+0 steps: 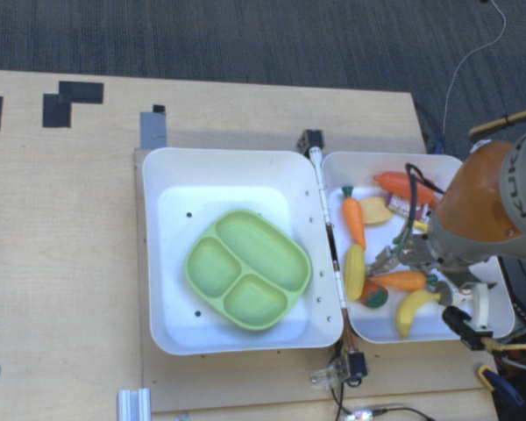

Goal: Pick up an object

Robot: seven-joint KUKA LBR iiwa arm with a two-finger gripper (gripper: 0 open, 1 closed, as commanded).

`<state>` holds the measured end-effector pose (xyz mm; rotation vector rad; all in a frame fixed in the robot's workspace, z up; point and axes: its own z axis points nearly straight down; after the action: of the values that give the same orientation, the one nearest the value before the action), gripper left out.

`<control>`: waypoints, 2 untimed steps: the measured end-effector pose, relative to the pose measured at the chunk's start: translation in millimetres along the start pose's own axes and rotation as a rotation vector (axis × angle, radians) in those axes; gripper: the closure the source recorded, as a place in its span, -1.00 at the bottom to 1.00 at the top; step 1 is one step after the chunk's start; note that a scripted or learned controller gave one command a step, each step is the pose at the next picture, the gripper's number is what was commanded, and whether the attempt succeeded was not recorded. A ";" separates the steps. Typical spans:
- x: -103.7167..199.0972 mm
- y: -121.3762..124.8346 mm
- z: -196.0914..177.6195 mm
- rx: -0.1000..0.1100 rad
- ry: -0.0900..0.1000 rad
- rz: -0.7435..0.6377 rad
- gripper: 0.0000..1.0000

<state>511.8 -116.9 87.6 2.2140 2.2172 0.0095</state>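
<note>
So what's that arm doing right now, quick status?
Gripper low in the right bin, among toy food. Nothing seen held. Nearest: corn, orange carrot, banana. Green plate sits in the left bin.

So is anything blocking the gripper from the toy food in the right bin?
Nothing visible does. The gripper is already down inside the right bin, right beside the corn cob and a lying orange carrot, with the banana just below. The pieces are crowded close together, though.

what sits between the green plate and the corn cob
In the camera view, the two bins' adjoining white rims lie between the green divided plate and the corn cob.
</note>
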 end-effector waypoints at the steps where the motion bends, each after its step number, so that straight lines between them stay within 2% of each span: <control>1: 0.0 2.6 -11.6 -0.007 -0.001 -0.001 1.00; 2: -8.1 53.7 -71.4 0.006 0.001 -0.003 1.00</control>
<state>564.8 -124.8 159.5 2.2140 2.2235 0.0042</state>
